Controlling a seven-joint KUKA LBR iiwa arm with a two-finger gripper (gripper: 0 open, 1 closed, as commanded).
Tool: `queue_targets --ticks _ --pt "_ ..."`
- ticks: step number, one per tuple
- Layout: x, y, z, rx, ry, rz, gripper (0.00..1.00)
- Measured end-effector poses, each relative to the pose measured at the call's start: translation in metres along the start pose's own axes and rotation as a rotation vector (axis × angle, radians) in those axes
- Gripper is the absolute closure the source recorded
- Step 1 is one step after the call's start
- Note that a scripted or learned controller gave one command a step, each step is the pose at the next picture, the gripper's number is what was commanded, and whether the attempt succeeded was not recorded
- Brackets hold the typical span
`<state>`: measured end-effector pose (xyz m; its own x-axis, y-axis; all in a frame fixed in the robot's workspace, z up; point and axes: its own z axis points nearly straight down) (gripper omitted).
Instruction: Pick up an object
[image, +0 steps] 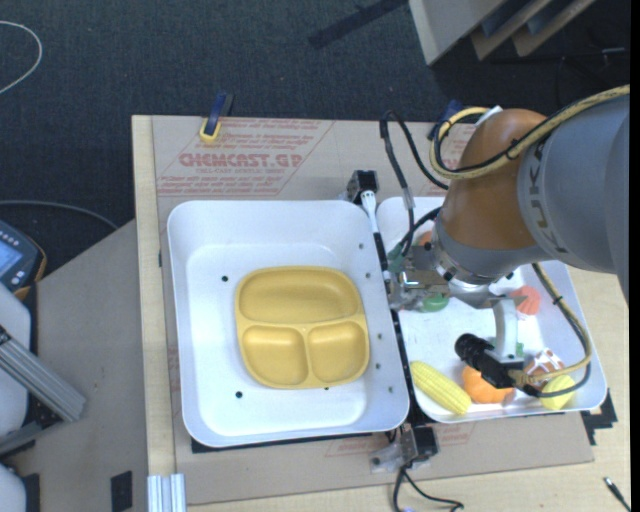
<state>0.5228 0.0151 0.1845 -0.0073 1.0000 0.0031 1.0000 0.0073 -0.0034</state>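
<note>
We hold the gripper (422, 286) low over the right bin (450, 412), close to its left wall, to reach the toys there. The wrist covers it, so we cannot tell whether it stands wide or narrow. Likely picks lie by the near rim: a yellow corn cob (440, 387) touching an orange piece (487, 388). The walls crowd both — the left bin (200, 300), around its yellow tray (300, 325), offers freer room.
</note>
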Motion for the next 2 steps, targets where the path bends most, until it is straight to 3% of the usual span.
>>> queue_targets --ticks 1,2 --pt "0.119 -0.046 0.041 0.006 0.001 -0.005 1.0" --pt "0.161 0.029 -0.064 -0.02 0.002 0.001 1.0"
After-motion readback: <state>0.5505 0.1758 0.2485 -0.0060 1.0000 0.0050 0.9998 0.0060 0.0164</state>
